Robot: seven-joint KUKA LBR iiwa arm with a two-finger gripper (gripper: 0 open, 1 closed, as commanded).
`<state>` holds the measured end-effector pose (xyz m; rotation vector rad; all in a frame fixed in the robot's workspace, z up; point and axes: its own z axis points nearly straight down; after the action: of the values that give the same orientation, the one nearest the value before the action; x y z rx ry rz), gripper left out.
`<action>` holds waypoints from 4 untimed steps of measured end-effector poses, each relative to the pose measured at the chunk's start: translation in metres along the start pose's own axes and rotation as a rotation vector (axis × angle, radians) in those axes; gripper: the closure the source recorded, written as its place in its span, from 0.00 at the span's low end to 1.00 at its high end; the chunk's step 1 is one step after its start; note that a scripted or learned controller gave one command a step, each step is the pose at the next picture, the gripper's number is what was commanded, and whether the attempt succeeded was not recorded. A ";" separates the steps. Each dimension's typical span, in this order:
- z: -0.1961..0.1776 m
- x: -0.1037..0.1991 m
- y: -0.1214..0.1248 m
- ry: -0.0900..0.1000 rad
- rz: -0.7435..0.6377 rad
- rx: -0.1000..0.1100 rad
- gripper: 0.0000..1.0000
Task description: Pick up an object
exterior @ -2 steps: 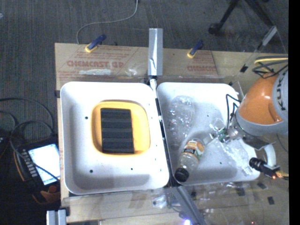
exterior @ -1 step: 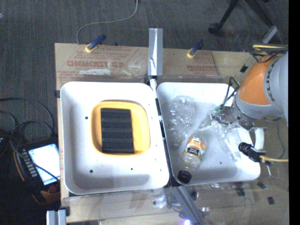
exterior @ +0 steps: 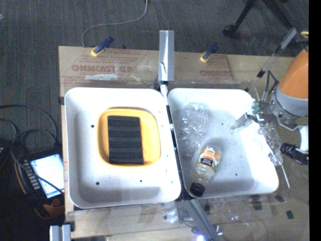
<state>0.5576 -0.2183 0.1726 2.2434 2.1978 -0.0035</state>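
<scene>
- The right bin (exterior: 228,97) is taken as the landmark; it stands on the desk (exterior: 110,67) with its left wall touching the left bin (exterior: 80,149).
- A small bottle (exterior: 206,165) with an orange label and a dark cap is seen lying on its side in the near-left part of the right bin, cap toward the near wall.
- A clear crumpled plastic bottle (exterior: 192,124) is seen just beyond it, along the bin's left wall, close to the small bottle or touching it.
- The gripper (exterior: 261,115) is seen over the right bin's right rim, below the arm's orange band (exterior: 296,79); whether the fingers are spread or pressed together cannot be told, and nothing is seen between them.
- Both bottles lie well apart from the gripper, to its left, with bare white floor in between.
- Open room is offered by the middle and right part of the right bin; the bottles are crowded toward the left wall and near corner.
- A yellow tray (exterior: 153,134) with a black ridged block (exterior: 125,139) is seen in the left bin, well clear of the walls.
</scene>
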 end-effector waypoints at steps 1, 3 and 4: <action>0.080 0.079 -0.019 -0.008 -0.075 -0.029 0.00; 0.081 0.081 0.019 -0.002 -0.302 -0.017 0.00; 0.072 0.083 0.019 -0.001 -0.303 -0.016 1.00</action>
<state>0.5785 -0.1364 0.1002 1.8784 2.5022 0.0134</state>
